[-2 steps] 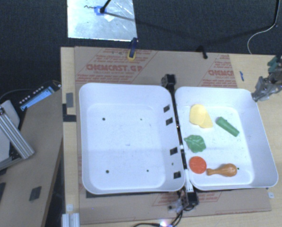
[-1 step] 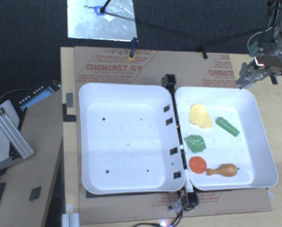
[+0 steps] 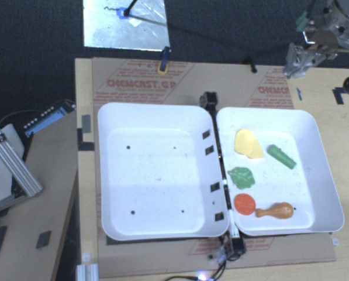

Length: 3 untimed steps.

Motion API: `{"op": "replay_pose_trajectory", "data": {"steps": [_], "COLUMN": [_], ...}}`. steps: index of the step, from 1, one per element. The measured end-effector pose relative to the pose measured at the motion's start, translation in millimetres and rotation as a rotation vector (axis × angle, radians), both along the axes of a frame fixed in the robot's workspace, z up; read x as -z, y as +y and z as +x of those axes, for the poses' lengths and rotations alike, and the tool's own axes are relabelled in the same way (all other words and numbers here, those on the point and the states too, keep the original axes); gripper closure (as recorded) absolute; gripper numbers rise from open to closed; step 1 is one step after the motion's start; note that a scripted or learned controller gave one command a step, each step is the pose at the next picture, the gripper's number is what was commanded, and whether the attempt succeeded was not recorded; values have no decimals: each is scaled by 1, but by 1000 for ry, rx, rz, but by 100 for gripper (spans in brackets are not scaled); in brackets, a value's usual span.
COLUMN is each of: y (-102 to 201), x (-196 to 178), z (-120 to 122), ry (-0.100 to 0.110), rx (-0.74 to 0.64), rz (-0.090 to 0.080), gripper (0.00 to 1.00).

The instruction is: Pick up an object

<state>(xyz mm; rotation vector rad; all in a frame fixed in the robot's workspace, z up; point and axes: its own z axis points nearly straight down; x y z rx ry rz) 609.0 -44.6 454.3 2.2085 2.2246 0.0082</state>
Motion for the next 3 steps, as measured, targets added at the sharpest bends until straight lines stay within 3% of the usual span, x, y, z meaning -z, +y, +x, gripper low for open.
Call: {"op": "replay_pose_trajectory", "data": {"steps": [1,2,3], "y": [43,80,119], "x": [-15,-35,-64], "z": [8,62,59], "ry": [4,1,3], "rx": [0,-1,-1], "rz": [2,1,3], "gripper": [100,100,100]}}
